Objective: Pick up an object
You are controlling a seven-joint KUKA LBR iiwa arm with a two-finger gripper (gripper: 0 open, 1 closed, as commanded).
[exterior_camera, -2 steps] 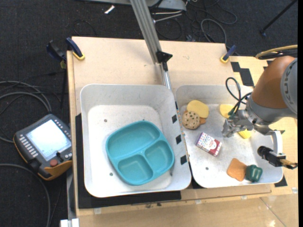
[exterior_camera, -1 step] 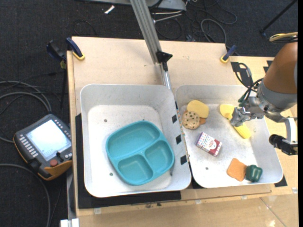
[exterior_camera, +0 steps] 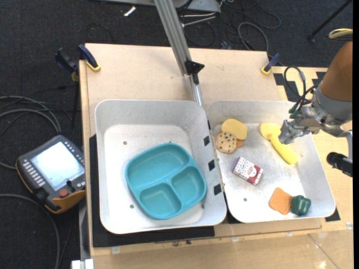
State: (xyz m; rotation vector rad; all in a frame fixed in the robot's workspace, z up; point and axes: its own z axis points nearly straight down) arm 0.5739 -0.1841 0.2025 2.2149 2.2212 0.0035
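Note:
In the right bin [exterior_camera: 317,167] lie a yellow banana [exterior_camera: 279,143], a round chocolate-chip cookie [exterior_camera: 226,142], a yellow chip-like piece [exterior_camera: 235,129], a small pink-and-white carton [exterior_camera: 248,170], an orange wedge [exterior_camera: 279,200] and a green pepper [exterior_camera: 300,205]. My gripper [exterior_camera: 287,136] reaches in from the right and hangs right over the banana's upper part, close to or touching it. The banana's lower end sticks out below the gripper.
The left bin [exterior_camera: 112,122] holds a teal three-compartment tray [exterior_camera: 165,180]. A slanted metal pole [exterior_camera: 176,32] crosses the bench behind the bins. Yellow clamps [exterior_camera: 92,66] sit at the bench's back corners. A teach pendant [exterior_camera: 51,172] lies on the floor at left.

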